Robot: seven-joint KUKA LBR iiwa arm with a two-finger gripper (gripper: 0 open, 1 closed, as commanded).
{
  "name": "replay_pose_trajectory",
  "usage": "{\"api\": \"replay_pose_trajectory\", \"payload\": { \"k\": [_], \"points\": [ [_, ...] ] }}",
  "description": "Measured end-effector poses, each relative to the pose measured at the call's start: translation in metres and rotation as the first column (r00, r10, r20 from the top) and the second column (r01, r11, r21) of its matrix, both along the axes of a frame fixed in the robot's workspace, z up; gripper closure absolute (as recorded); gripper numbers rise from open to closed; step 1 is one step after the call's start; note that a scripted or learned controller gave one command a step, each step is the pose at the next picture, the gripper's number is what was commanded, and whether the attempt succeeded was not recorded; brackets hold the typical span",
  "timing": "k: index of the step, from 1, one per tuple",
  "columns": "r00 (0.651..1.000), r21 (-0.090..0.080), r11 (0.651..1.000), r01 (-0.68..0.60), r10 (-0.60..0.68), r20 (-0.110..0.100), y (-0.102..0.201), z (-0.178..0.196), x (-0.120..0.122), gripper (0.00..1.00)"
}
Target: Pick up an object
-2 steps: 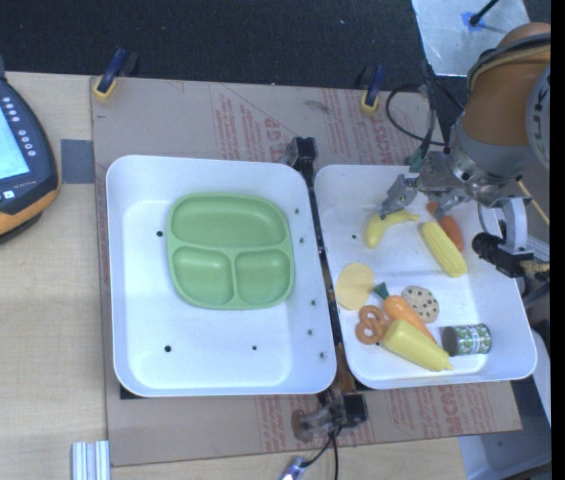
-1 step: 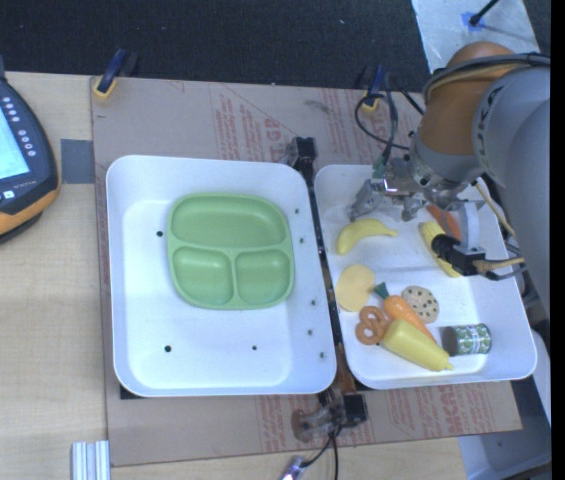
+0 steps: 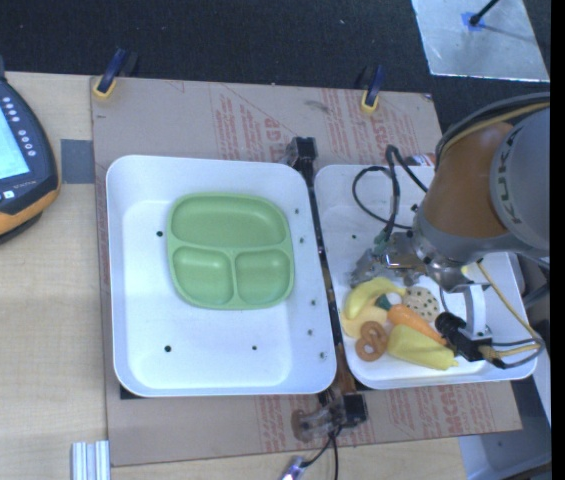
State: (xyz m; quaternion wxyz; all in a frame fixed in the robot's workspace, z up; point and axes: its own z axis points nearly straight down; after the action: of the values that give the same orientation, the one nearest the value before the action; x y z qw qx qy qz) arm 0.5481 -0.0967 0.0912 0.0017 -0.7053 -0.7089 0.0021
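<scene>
Gripper (image 3: 394, 264) just above yellow banana (image 3: 366, 297)

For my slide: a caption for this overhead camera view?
KUKA arm reaches over the right bin of toy food; green divided plate beside.

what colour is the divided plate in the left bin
Light green; the plate shows best in the overhead camera view.

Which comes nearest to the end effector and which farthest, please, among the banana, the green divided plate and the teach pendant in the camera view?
From the end effector, over the right bin:
1. Banana, just below-left of it, in the same bin.
2. Green divided plate, in the left bin.
3. Teach pendant, at the bench's far left edge.
</scene>
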Motion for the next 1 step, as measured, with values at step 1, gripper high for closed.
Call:
{"api": "replay_pose_trajectory", "payload": {
  "k": [1],
  "points": [
    [1.000, 0.000, 1.000, 0.001, -0.001, 0.003, -0.0259, 0.0009, 0.1083, 0.00]
  ]
}}
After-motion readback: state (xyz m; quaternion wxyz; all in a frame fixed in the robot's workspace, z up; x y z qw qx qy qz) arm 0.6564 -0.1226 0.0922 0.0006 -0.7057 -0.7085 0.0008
